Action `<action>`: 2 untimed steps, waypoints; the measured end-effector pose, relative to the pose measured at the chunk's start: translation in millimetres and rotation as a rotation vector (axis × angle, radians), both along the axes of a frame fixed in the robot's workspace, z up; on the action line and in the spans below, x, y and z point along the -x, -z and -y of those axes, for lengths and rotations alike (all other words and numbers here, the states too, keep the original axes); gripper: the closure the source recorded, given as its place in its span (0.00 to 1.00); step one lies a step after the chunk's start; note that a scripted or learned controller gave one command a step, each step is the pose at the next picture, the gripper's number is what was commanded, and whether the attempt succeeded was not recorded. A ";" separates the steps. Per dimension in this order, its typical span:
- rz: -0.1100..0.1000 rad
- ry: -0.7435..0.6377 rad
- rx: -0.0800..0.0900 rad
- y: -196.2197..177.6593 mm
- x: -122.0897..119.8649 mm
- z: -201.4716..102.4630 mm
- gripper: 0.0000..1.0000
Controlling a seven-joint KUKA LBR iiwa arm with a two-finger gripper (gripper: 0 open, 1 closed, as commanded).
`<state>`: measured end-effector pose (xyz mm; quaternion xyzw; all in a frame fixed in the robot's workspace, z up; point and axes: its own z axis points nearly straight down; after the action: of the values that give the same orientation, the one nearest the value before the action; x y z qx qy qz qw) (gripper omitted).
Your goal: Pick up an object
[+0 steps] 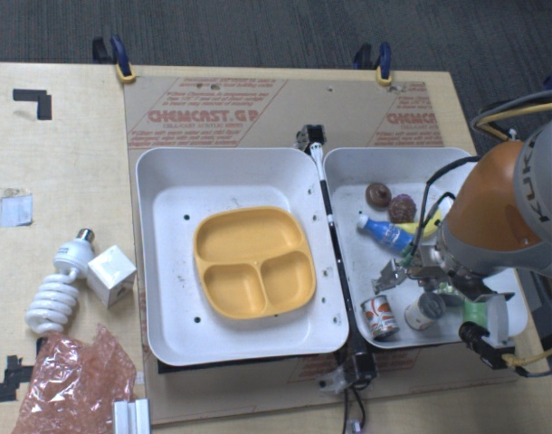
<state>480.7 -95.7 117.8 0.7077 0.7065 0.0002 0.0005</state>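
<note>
My gripper (391, 276) hangs low over the middle of the right bin (348, 174), reaching in from the right under the grey and orange arm. Just above it lies a blue bottle (385, 233) with a white cap. A small red and white can (380, 318) stands just below it by the bin's front rim. Two brown round things (378, 193) (402, 208) sit at the back of the bin. A grey cylinder (426, 310) and a green piece (475, 313) lie at the front right, partly under the arm.
The left bin (158, 242) holds a yellow divided plate (255, 261). On the bench to the left lie a spiral light bulb (57, 292), a white cube (111, 275) and crumpled pink wrap (72, 387). Two clamps (122, 61) (382, 61) grip the board's far edge.
</note>
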 end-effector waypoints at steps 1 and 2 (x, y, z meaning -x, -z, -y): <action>0.002 0.001 0.000 -9.9 -1.3 0.5 1.00; 0.000 -0.004 0.001 -100.7 -45.6 -74.0 1.00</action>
<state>526.4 -21.7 218.5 0.7062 0.7080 0.0000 0.0007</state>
